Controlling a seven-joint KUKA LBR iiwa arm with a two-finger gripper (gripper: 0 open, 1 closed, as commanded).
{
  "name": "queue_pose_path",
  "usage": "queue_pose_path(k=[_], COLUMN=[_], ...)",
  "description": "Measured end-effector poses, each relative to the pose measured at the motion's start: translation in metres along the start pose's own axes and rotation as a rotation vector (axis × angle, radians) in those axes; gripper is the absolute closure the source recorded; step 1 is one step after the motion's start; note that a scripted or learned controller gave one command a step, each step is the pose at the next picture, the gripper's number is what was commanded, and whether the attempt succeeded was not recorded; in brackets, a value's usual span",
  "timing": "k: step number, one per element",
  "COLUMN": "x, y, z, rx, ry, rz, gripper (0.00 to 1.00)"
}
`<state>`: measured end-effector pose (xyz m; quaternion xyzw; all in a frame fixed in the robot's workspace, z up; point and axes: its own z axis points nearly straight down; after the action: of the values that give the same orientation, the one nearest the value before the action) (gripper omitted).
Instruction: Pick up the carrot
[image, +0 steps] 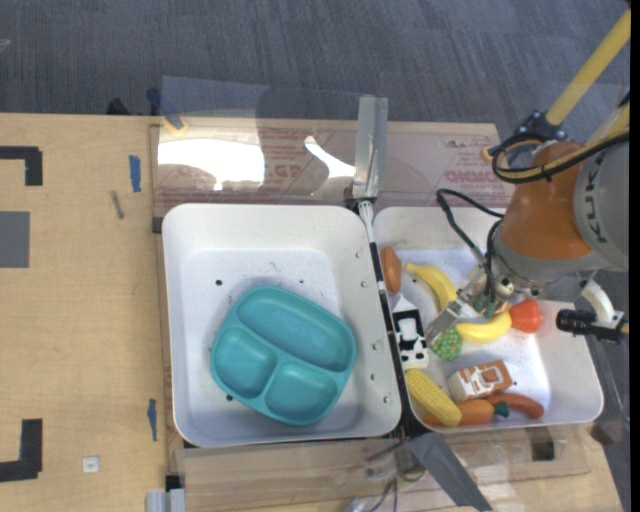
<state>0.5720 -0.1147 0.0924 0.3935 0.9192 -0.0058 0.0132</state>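
from where i sit the carrot lies untouched at the lower right of the frame, on the floor of the right bin beside the corn, so the pick is not done. the gripper hangs above it in the picture, over the bananas, and i cannot tell whether its jaws are spread or pressed together. i judge all of the grasp and lift is left.
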Motion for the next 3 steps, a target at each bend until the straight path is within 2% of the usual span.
queue_pose_path(k=[1,2,3], x=[0.002,0.066,0.016], y=[-0.094,0.001,0.042], z=[-0.052,-0.095,-0.101], rx=[-0.001,-0.002,0.006], ry=[0.020,0.026,0.026], rz=[-0.059,0.221,0.521], gripper=[0.00,0.00,0.00])
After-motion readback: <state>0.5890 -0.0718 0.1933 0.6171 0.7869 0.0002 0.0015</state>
